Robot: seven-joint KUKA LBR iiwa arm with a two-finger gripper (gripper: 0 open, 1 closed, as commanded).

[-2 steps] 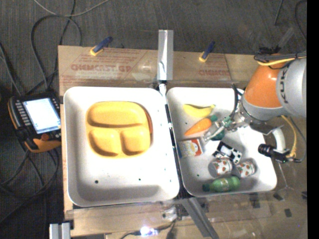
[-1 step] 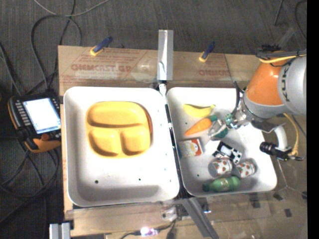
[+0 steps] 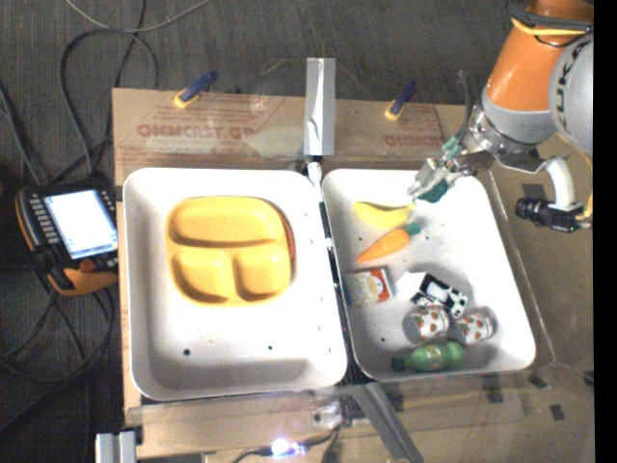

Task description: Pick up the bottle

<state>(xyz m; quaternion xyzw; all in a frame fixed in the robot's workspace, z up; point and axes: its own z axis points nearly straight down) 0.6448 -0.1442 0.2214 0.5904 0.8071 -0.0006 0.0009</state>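
A small green bottle (image 3: pixel 430 356) lies on its side near the front edge of the right bin (image 3: pixel 511 258). My gripper (image 3: pixel 431 187) hangs over the far end of that bin, well away from the bottle, just above the yellow banana (image 3: pixel 378 212). Its teal-tipped fingers look apart with nothing between them.
An orange carrot (image 3: pixel 386 244), a small carton (image 3: pixel 370 285), a black-and-white block (image 3: pixel 442 292) and two cans (image 3: pixel 451 325) lie in the right bin, the cans just behind the bottle. The left bin (image 3: pixel 154 336) holds a yellow divided plate (image 3: pixel 231 249). A handheld screen (image 3: pixel 75 222) sits at far left.
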